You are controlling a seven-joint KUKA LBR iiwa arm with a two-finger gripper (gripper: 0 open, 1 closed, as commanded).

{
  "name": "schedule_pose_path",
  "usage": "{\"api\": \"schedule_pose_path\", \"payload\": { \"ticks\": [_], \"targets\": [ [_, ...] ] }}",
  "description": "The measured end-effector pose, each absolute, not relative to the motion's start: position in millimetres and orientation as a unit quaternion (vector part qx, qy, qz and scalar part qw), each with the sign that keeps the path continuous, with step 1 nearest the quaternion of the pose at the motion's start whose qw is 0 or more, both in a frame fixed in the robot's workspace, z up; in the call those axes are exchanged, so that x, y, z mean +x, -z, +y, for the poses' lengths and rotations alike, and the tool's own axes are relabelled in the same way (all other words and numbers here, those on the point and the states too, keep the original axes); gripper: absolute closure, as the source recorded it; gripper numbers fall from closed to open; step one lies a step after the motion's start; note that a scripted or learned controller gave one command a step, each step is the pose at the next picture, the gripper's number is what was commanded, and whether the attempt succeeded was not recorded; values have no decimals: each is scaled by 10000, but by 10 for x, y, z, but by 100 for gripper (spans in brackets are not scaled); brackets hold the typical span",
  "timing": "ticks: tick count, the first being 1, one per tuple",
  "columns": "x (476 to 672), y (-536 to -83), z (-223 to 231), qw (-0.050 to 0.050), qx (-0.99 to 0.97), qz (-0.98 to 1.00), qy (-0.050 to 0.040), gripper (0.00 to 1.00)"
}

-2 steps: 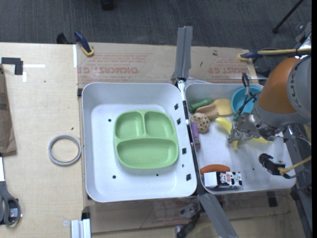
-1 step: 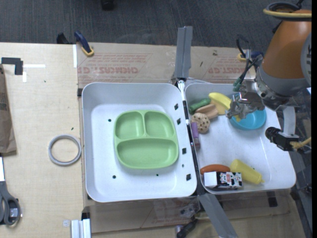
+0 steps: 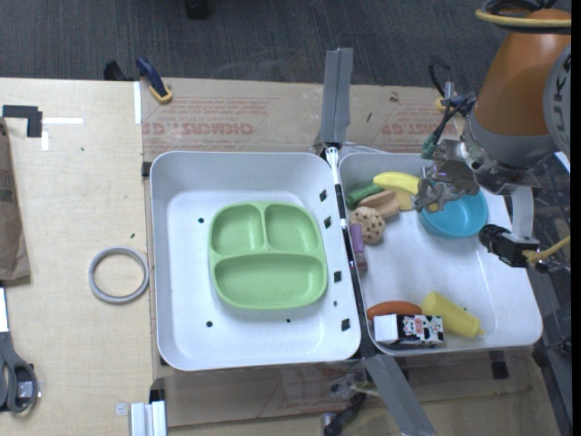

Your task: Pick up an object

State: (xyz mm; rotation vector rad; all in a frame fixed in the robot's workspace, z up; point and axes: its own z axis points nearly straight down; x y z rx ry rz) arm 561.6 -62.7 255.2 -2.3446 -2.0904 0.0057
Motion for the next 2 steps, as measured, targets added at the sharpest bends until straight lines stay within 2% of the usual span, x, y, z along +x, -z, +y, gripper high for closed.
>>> {"api": "schedule_pose_path", "payload": {
  "ticks": [1, 2],
  "targets": [
    [5525, -2680, -713, 2, -7455, -6664, -16, 100],
    [5529, -2756, -718, 6, -7450, -6670, -34, 100]
  ]
}}
